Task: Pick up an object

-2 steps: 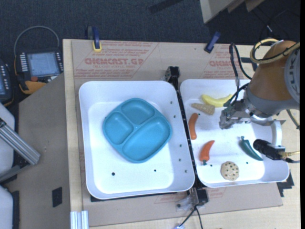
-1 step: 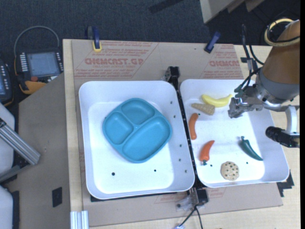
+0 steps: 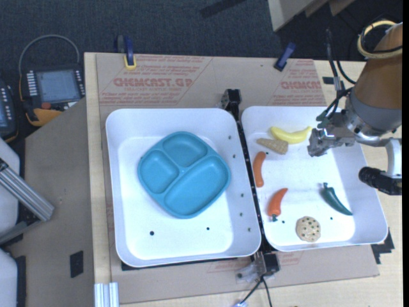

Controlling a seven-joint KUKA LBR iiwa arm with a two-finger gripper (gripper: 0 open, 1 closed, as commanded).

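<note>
Nothing is picked up yet, judging by the layout: the gripper point(image 3: 317, 144) hangs over the right bin point(image 3: 358, 235), beside the banana point(image 3: 289, 133), which lies near the cone point(image 3: 273, 146); whether the jaws are open cannot be told.

Left bin point(image 3: 121, 171): blue divided plate point(image 3: 184, 173), three compartments, sitting roughly center, tilted. Both bins on a cardboard sheet point(image 3: 192, 75) with red print. Blue clamp with yellow tip point(image 3: 128, 51) at sheet's top left edge, another blue clamp point(image 3: 284, 56) top middle. Black clip point(image 3: 231, 98) between bins at top. Teach pendant point(image 3: 56, 85) with looped cable on dark floor far left. Aluminium rail point(image 3: 22, 187) at left edge.
</note>
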